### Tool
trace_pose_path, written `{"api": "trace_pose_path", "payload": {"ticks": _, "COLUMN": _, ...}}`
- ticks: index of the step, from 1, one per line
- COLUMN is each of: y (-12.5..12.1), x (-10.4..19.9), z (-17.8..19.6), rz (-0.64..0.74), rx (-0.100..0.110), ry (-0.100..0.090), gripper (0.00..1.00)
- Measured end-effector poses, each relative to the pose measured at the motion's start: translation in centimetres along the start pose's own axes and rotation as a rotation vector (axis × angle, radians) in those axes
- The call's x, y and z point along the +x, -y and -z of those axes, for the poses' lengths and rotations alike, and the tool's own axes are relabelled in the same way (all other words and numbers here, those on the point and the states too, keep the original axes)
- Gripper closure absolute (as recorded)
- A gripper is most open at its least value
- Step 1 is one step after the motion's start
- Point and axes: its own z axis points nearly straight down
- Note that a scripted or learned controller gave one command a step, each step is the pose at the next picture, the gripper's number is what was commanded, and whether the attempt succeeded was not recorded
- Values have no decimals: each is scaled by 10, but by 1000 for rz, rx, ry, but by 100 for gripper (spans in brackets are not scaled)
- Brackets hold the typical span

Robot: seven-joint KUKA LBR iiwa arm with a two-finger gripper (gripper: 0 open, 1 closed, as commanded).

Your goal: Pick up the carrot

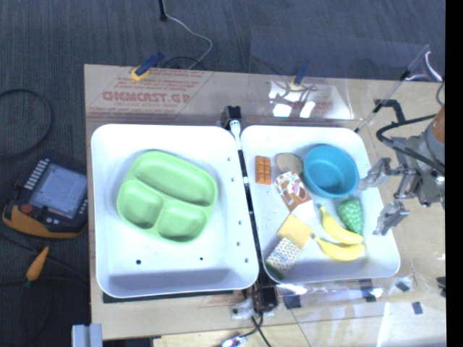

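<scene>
The carrot [262, 169] is a small orange ridged piece lying near the far left corner of the right bin [376, 266], next to the divider between the bins. My gripper [380, 196] hovers over the right bin's right rim, far to the right of the carrot and past the blue bowl [330, 170]. Its fingers [385, 219] are spread open with nothing between them.
The right bin also holds a tan lump [288, 162], a brown-and-white packet [291, 189], a yellow wedge [295, 230], a banana [337, 238], a green knobbly item [351, 213] and a patterned box [283, 255]. A green divided plate [168, 194] lies in the left bin [108, 266].
</scene>
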Motion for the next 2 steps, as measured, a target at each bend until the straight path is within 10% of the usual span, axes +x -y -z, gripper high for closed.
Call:
{"api": "trace_pose_path", "payload": {"ticks": 1, "y": 17, "x": -73, "z": 101, "rz": 58, "rx": 5, "ry": 13, "gripper": 0}}
{"api": "trace_pose_path", "payload": {"ticks": 2, "y": 17, "x": -73, "z": 107, "rz": 57, "rx": 6, "ry": 9, "gripper": 100}}
